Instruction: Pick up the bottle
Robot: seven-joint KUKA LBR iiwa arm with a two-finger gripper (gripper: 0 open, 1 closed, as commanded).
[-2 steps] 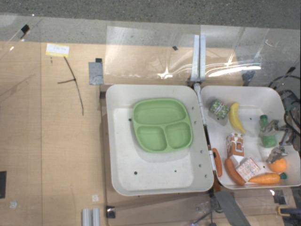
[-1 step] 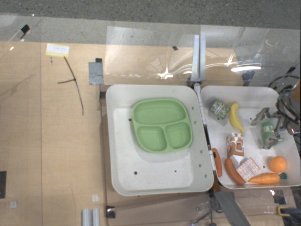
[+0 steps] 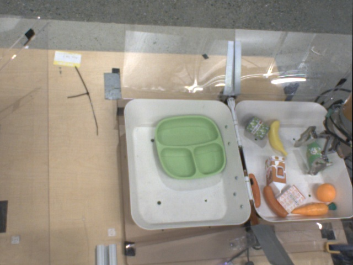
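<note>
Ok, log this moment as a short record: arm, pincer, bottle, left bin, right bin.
arm: reaches in from the right edge, over the right bin
pincer: down at the bottle, fingers either side of it
bottle: green, in right bin, between the fingers
left bin: green divided plate
right bin: banana, orange, carrot, sausage, small packets

Sat in the left white bin (image 3: 138,203): a green three-compartment plate (image 3: 190,146). Lay in the right white bin (image 3: 287,108): a banana (image 3: 276,138) at twelve o'clock, a green-and-white packet (image 3: 256,127) just beside it at nine, a sausage (image 3: 274,201), carrot (image 3: 310,208) and orange (image 3: 326,192) toward five.
</note>
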